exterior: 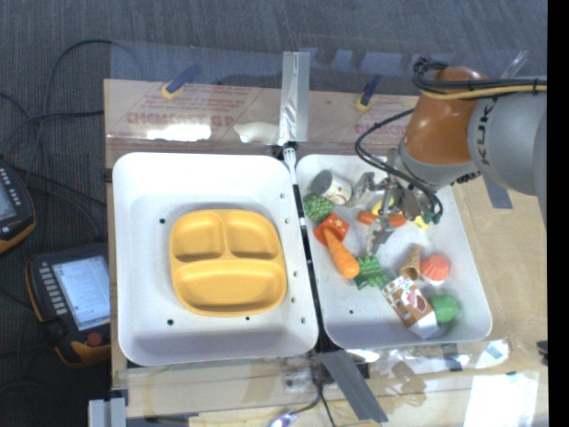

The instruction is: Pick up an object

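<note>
Toy food lies scattered in the right bin, and we see the gripper hanging over its upper middle; whether the jaws are open or shut we cannot tell, as dark cabling and the wrist blur them. A small orange piece sits just beside the jaws, partly hidden. Left of the jaws lie a grey cup, a green leafy piece, a red pepper and a carrot. Below the jaws we make out a green block, a cone, a peach-coloured ball, a brown carton and a green ball. Well left, a yellow divided plate rests in the left bin.
</note>
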`<state>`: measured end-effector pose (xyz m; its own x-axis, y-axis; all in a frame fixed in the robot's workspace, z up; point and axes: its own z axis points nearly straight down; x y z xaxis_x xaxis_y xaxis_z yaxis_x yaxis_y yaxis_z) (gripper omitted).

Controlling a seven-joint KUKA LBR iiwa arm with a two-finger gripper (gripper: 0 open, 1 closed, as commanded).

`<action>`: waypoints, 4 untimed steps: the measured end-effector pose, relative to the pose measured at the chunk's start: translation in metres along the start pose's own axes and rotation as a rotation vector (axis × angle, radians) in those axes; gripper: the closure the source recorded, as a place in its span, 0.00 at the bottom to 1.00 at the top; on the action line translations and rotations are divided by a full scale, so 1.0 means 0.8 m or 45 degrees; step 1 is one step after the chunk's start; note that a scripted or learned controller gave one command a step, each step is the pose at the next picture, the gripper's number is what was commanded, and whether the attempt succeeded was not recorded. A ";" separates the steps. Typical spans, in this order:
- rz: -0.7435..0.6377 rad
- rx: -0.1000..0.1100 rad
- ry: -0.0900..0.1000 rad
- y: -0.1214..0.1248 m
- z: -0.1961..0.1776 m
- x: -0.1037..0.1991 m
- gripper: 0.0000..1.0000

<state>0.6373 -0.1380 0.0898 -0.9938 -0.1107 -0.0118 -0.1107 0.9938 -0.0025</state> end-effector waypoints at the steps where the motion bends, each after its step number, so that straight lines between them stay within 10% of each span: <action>1: 0.097 0.005 0.000 0.064 -0.003 0.100 0.00; 2: 0.184 -0.009 0.095 0.050 0.007 -0.017 0.00; 3: -0.073 0.004 0.002 -0.044 -0.001 0.059 0.00; 4: -0.063 0.001 -0.002 -0.015 0.000 0.002 0.00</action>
<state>0.6369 -0.1504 0.0898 -0.9871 -0.1598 -0.0132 -0.1598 0.9871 -0.0043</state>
